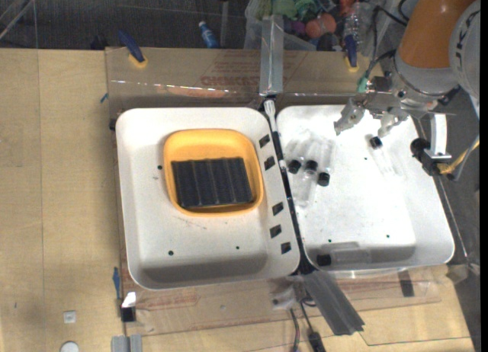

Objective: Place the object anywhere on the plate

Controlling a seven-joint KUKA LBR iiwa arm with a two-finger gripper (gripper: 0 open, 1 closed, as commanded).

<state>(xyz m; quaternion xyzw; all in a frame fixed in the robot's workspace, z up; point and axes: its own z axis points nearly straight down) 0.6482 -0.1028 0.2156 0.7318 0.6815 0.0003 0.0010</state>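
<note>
Gripper (pixel 370 120): bare metal fingers, dull silver sheen. Arm above it: orange band glossy (pixel 428 27), smooth plastic look. Right bin (pixel 396 221) beneath gripper: white, smooth, slight gloss. Left of gripper, clear bottles (pixel 306 161): transparent plastic, black caps. Farther left, plate (pixel 211 170): orange-yellow, smooth, soft shine; dark ribbed matt slab (pixel 211 181) on it. Bench (pixel 53 190): matt pale wood look.

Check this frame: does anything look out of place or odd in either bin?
Nothing looks spilled or damaged. The clear black-capped objects lie loose in the right bin, apart from the orange plate, which carries a dark ridged slab. The gripper hovers above the right bin.
</note>
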